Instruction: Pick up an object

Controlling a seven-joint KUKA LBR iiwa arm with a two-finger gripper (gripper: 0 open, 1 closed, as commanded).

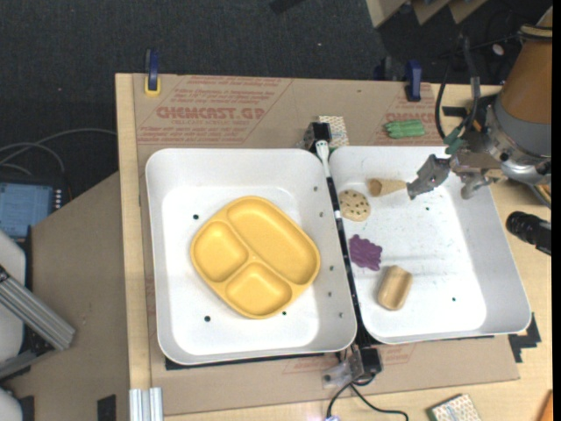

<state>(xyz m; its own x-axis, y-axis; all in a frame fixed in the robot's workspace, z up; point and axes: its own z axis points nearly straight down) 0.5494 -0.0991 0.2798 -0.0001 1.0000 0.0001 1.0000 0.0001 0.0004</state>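
The right bin [473, 270] holds a round speckled cookie [354, 204], a small tan piece [377, 186] beside it, a purple lump [365, 252] and a tan cylinder-shaped roll [394, 287]. My gripper [447, 182] hangs over the far part of this bin, just right of the small tan piece. Its fingers [426, 177] stand apart, so it is open, and nothing sits between them. The left bin [175, 235] holds a yellow divided plate [254, 255].
A green object [404, 130] lies on the cardboard behind the right bin. Blue clamps [152, 70] hold the board at the back. A small checkered item [330, 132] sits at the far end of the ridge between the bins.
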